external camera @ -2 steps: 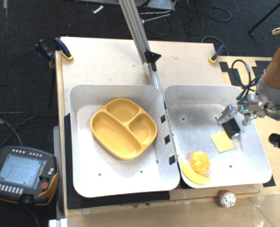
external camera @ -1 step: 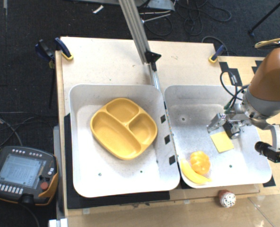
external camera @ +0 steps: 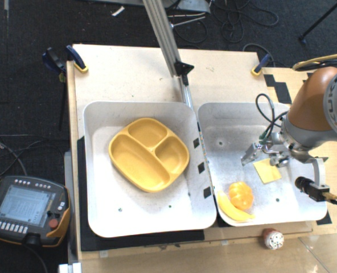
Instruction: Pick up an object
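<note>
Step in hand: approach, judged from the pose. The gripper [external camera: 266,154] hangs low over the right bin [external camera: 225,131], its tip just beside or at the upper edge of a flat pale-yellow square piece [external camera: 267,172]. Whether it touches the piece cannot be told. Nothing is seen between the jaws. Whether they are spread or closed cannot be told either; the metal parts at the wrist hide the tips.

Candidate objects, all in the right bin:
- flat yellow square piece, nearest the gripper;
- round orange-yellow fruit [external camera: 241,194], toward the near wall;
- banana [external camera: 232,209], lying along the near-left corner, touching or just under the round fruit.

Next move, as a judgement: the arm needs to settle over one object, come down and close on it. The flat piece lies flush on the bin floor and offers little to grip. The round fruit looks the easier pick, though it may roll against the banana.

Count:
- white bins: 2, side by side on the counter [external camera: 128,73];
- divided yellow plate [external camera: 149,153]: 1, in the left bin [external camera: 100,124], three compartments;
- graspable items in the right bin: 3;
- small speckled ball [external camera: 274,239]: 1, on the counter outside the bins, near edge;
- teach pendant [external camera: 26,205]: 1, off the counter at left.
</note>
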Robot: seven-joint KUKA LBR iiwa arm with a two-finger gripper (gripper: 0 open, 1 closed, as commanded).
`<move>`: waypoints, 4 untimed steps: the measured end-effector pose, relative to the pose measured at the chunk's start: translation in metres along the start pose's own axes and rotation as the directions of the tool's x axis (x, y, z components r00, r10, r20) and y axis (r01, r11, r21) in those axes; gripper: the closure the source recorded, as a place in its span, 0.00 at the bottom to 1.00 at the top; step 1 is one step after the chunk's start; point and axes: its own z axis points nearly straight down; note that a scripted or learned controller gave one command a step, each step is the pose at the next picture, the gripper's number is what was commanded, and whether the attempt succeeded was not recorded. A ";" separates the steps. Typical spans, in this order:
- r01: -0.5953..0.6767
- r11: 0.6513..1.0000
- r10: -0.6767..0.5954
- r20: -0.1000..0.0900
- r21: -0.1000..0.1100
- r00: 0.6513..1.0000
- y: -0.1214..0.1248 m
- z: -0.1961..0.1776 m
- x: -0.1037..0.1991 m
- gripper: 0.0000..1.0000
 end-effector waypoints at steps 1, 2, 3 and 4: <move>-0.001 1.000 0.001 0.002 -0.007 1.000 0.001 0.015 0.000 0.00; 0.000 1.000 0.000 0.003 -0.009 1.000 0.002 0.004 0.000 1.00; 0.001 1.000 -0.001 0.002 -0.009 1.000 0.006 -0.038 0.000 1.00; 0.001 1.000 -0.001 0.003 -0.010 1.000 0.007 -0.081 -0.001 1.00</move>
